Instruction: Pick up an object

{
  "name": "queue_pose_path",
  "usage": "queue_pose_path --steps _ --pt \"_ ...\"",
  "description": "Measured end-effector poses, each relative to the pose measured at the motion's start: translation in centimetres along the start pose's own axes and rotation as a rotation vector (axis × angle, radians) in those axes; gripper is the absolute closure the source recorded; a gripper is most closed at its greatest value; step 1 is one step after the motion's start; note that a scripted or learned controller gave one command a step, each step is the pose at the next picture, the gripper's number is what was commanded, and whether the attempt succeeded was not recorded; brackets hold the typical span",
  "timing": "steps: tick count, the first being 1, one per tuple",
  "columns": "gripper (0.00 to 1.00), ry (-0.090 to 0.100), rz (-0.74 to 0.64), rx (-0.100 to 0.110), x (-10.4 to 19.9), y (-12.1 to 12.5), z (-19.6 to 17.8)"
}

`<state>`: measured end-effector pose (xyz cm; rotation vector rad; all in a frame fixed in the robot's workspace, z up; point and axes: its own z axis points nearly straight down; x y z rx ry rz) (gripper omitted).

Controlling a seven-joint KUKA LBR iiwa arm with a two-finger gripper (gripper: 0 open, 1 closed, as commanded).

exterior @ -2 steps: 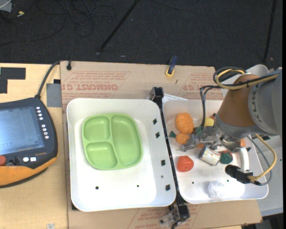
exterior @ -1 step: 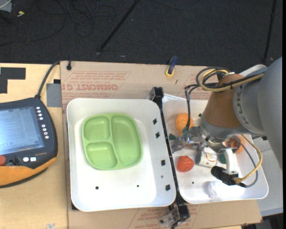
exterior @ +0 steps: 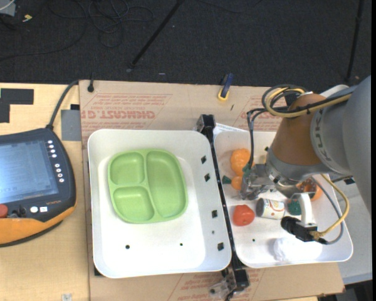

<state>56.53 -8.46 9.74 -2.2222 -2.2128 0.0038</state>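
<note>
The gripper [exterior: 258, 182] hangs low in the right bin [exterior: 338, 256], just beside the orange ball [exterior: 240, 159]; whether it grips anything, I cannot tell. The red tomato [exterior: 242, 215] lies just below it, toward the bin's front edge, untouched.

From my station I see a green divided plate [exterior: 147, 187] lying in the left white bin [exterior: 106, 243], three compartments up, with a second white bin [exterior: 338, 246] touching it on the right. Both sit on a cardboard sheet [exterior: 144, 105] with red print, spread over the surface, and a blue and yellow clamp [exterior: 225, 87] grips its far edge. To the left of the bins rests a control pendant [exterior: 25, 184] with a grey screen and orange underside, and black cables [exterior: 113, 17] trail across the dark floor [exterior: 269, 36] beyond.
</note>
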Motion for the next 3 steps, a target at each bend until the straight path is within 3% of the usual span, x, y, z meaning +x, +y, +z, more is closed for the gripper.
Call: queue_pose_path --steps 1,2,3 --pt "1.0 0.001 0.007 0.003 -0.2 -0.1 -0.9" --pt "1.0 0.002 -0.007 -0.002 4.9 -9.4 -9.3" --pt "1.0 0.004 -0.017 -0.02 15.1 -8.3 -26.7"
